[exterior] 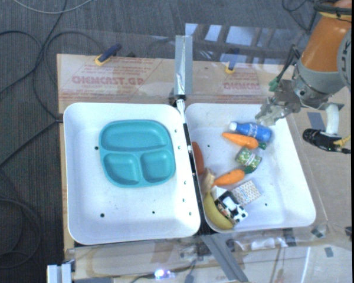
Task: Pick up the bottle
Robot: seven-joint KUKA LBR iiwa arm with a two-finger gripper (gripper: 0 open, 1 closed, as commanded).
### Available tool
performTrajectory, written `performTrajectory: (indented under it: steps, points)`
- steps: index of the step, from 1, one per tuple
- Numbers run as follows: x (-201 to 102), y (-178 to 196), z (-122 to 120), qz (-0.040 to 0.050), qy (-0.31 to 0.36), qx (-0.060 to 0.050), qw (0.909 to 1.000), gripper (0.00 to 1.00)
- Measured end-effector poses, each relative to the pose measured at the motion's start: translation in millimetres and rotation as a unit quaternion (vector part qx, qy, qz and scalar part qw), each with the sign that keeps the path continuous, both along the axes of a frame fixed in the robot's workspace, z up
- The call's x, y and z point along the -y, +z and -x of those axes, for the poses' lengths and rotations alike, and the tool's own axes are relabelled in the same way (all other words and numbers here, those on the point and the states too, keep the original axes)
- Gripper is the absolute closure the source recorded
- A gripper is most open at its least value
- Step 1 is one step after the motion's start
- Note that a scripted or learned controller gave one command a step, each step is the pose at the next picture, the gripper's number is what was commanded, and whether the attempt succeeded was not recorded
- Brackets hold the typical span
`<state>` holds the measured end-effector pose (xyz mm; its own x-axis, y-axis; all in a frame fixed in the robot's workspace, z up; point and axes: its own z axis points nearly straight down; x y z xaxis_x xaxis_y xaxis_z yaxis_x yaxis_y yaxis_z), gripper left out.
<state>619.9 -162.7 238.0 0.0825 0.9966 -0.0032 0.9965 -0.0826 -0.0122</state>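
Observation:
A small blue bottle (pixel 252 130) with a white cap end lies on its side near the back of the right bin (pixel 295 175). An orange carrot (pixel 241 140) rests against its near side. My gripper (pixel 272 112) hangs over the bin's back right corner, just right of and above the bottle. Nothing shows between its fingers.
The right bin also holds a green patterned item (pixel 248 158), a second carrot (pixel 229 178), a checkered packet (pixel 246 191), a banana (pixel 215 211), a black-and-white toy (pixel 230 207) and a brown sausage-like piece (pixel 198 156). The left bin (pixel 82 205) bears a teal divided tray (pixel 138 152).

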Motion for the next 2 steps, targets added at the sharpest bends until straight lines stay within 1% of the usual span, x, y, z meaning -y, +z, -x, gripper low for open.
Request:
performTrajectory:
  steps: [1,2]
  points:
    - [0.1,0.0,0.1,0.0002,0.000,0.000,1.0000,0.00]
    - [40.9,-79.0,-1.8,0.0002,-0.005,0.003,1.0000,0.00]
